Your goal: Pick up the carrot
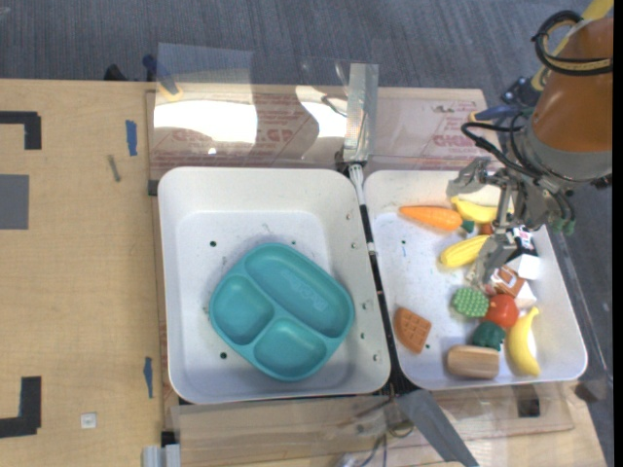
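I count two shallow white plastic bins: the left bin (185,202) holds one teal three-compartment plate (280,308). The right bin (569,358) holds one orange tapered toy carrot (430,218) lying near its far left corner, untouched, plus three yellow pieces: a banana (524,342), a corn cob (463,251) and another near the far rim (477,209). I also see one waffle-like orange square (412,328) and one tan bread roll (472,361). My grey two-finger gripper (496,246) hangs right of the carrot; I cannot tell its state.

teal tray (282,307), banana (524,342), waffle (412,329)
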You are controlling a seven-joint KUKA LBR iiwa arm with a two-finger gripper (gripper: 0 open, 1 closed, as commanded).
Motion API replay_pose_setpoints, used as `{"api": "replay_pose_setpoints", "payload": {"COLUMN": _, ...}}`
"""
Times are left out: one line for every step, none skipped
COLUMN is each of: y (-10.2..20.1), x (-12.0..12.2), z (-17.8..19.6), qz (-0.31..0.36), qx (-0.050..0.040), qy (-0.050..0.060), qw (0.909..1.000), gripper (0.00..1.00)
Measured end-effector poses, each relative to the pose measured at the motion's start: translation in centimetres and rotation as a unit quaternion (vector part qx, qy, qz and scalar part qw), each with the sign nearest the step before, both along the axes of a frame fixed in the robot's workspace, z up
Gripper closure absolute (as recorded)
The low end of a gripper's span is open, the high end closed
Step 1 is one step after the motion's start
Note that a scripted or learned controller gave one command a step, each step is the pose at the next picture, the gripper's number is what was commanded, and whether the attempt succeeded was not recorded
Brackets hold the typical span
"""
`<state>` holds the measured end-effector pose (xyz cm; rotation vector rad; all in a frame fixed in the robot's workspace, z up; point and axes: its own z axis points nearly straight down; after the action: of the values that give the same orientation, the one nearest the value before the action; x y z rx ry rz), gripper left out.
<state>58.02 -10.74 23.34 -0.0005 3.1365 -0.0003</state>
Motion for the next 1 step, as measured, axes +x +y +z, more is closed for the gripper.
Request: {"api": "replay_pose_setpoints", "payload": {"y": 1.62, "x": 2.76, "z": -12.06, "qz": 0.034, "qx": 0.002, "qy": 0.008, "qw": 0.9994, "gripper": 0.0}}
